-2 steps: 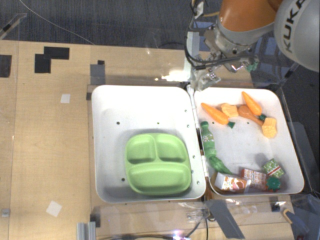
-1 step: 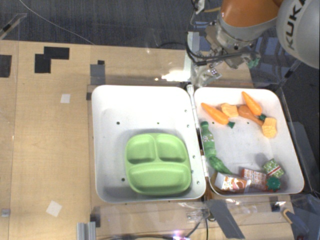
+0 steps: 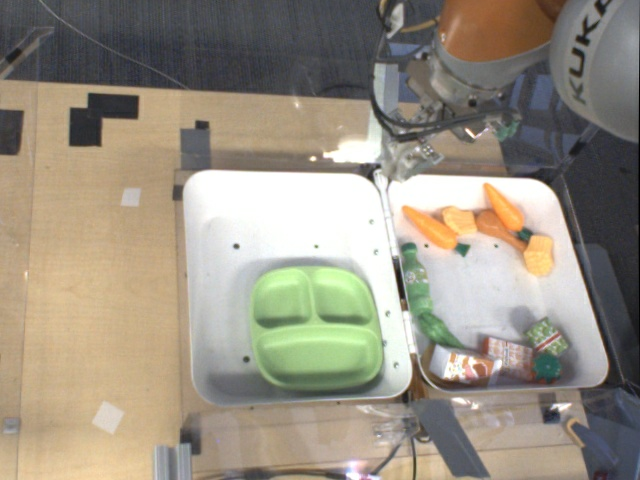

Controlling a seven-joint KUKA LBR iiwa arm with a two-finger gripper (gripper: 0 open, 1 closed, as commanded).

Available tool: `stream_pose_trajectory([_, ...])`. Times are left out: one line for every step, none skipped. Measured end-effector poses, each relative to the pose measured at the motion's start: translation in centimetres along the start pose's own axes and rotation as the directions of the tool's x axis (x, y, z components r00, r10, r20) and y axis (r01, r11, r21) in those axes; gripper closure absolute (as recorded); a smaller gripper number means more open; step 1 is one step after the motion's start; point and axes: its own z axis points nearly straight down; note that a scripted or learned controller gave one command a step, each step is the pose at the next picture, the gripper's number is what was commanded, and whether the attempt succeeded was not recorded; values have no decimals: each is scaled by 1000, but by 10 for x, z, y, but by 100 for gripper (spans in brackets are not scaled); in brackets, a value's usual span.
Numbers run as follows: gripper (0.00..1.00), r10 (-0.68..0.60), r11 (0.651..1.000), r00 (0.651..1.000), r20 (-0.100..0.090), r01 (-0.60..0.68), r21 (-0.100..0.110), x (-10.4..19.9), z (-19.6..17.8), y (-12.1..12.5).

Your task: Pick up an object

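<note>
Up at the top right, running out past the frame edge: grey arm (image 3: 600, 48) showing "KUKA" lettering. Just below, hanging over the far end of the rim shared by both white bins: end effector (image 3: 398, 163), tangled in cables, so not telling whether spread, pressed together or touching anything. Lying in the right bin (image 3: 500, 288): orange carrots (image 3: 430, 228), green bottle (image 3: 415, 283), small cartons (image 3: 465, 366) with print too small for reading. Sitting in the left bin (image 3: 230, 218): green divided plate (image 3: 315, 328).
</note>
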Motion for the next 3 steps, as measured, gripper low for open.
stream_pose_trajectory([100,-131,991,991,-1,131,-1,15,29,-20])
stream_pose_trajectory([100,-131,991,991,8,131,3,12,17,-21])
stream_pose_trajectory([100,-83,997,997,1,83,-1,5,1,-7])
